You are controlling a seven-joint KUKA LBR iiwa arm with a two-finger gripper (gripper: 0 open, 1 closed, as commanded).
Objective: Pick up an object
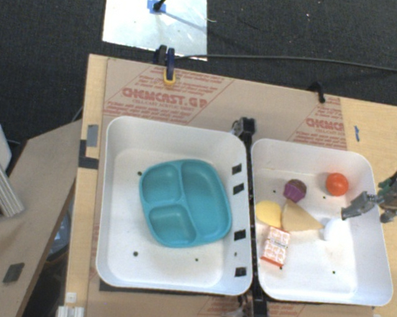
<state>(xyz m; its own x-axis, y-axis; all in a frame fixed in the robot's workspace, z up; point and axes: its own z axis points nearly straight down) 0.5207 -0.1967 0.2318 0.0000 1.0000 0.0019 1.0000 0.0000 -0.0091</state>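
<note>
The right bin (pixel 328 276) holds several small items. An orange ball (pixel 337 183) lies near its far right corner, with a purple round piece (pixel 295 190) to its left. Closer in are a yellow lump (pixel 269 213), a pale cream wedge (pixel 299 220) and a red-and-white packet (pixel 276 245). A small white item (pixel 332 229) lies right of the wedge. My gripper (pixel 363 205) reaches in over the bin's right rim, just right of the orange ball and above the white item. Nothing shows held in it.
The left bin (pixel 121 253) holds a teal divided plate (pixel 185 203). Black clips (pixel 241 196) run along the seam between the bins. A cardboard sheet (pixel 192 99) lies under both. A cable (pixel 306 59) crosses the dark floor behind the bench.
</note>
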